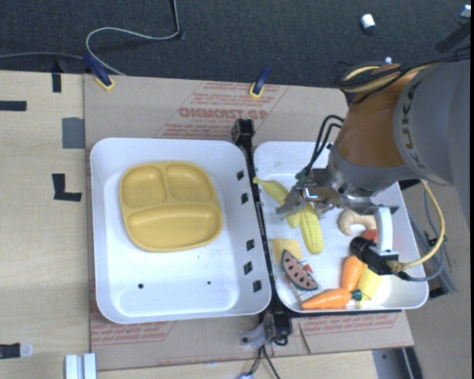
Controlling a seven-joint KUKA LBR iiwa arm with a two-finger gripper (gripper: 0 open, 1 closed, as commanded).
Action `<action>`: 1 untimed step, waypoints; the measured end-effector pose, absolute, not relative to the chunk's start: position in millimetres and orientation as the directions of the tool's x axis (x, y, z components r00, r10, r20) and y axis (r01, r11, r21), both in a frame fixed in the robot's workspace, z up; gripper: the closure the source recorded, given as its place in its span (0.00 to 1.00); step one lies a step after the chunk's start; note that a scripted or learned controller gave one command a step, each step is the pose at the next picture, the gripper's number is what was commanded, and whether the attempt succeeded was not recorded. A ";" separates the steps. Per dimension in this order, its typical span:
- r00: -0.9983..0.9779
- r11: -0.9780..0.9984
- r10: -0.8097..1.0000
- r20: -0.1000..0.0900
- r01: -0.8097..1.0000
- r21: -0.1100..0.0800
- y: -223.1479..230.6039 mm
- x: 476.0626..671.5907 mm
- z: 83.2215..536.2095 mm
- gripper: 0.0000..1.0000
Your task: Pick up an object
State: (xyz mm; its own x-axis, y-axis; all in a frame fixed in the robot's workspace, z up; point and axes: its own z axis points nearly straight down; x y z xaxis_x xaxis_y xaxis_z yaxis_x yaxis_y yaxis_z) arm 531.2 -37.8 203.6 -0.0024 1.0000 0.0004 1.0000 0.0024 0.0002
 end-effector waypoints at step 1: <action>-0.002 0.002 1.000 0.001 1.000 -0.001 -23.1 483.9 245.1 1.00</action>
State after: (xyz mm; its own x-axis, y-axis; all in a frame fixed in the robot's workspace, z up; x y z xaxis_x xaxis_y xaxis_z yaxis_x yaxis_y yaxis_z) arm 483.9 -23.1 245.1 -0.0020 1.0000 0.0006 1.0000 0.0020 -0.0014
